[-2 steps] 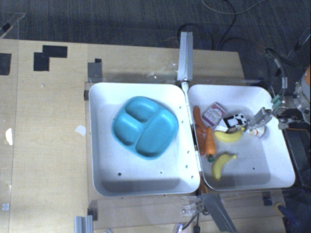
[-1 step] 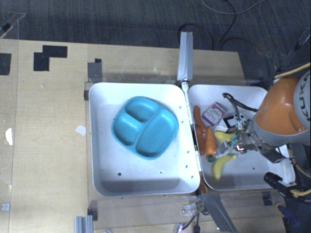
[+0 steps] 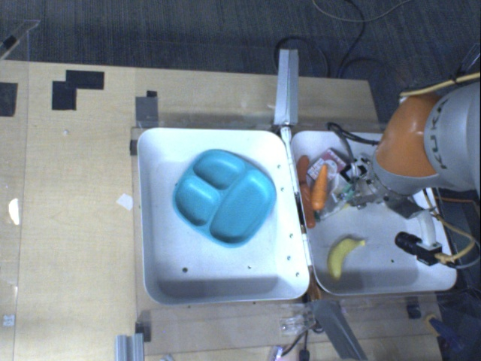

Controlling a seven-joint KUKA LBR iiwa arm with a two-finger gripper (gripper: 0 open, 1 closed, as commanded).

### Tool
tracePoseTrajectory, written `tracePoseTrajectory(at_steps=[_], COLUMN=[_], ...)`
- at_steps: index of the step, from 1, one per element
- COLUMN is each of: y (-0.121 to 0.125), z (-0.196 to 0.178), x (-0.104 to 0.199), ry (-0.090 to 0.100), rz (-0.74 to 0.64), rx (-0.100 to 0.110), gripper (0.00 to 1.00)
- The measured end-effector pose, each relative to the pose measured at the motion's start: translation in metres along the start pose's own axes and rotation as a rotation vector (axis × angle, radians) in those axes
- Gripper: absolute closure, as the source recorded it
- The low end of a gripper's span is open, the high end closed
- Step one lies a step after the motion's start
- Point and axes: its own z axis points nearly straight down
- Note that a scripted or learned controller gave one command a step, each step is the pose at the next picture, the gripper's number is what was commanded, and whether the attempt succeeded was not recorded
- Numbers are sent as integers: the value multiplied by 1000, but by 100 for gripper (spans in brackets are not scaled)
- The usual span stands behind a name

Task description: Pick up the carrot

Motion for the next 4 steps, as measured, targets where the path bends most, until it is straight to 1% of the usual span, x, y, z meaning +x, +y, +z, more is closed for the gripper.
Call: tracePoseTrajectory(at_steps=[1,2,3,4], y=[60,60,86,101], z=[1,1,4,-44], x=[-14,-14,-55,-27], ry=[-2,-2,5,2], rz=[10,9,4,-200], rx=[-2,-2,32,4], gripper=[0,0,0,0])
